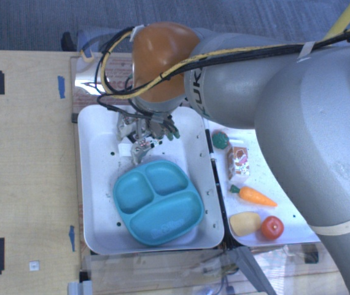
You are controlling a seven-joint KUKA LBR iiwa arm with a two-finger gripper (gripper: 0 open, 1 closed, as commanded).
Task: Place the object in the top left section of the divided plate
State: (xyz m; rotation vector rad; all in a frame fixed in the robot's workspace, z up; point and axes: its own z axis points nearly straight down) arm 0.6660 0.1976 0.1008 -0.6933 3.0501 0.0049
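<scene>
Gripper [141, 145] hung just above the blue divided plate [158, 201], mid-frame in the left bin [92, 183].
I couldn't tell whether it held anything; carrot [256, 195], tomato [272, 227] and other food lay in the right bin [291, 217]. I judged a placing approach; next, lowering over the upper-left section.

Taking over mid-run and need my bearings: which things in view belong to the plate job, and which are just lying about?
Job:
- blue divided plate, in the left bin
- gripper, just above the plate's top edge; I can't tell whether it holds anything

Lying about, in the right bin:
- green ball
- snack packet
- carrot
- yellow piece
- tomato
</scene>
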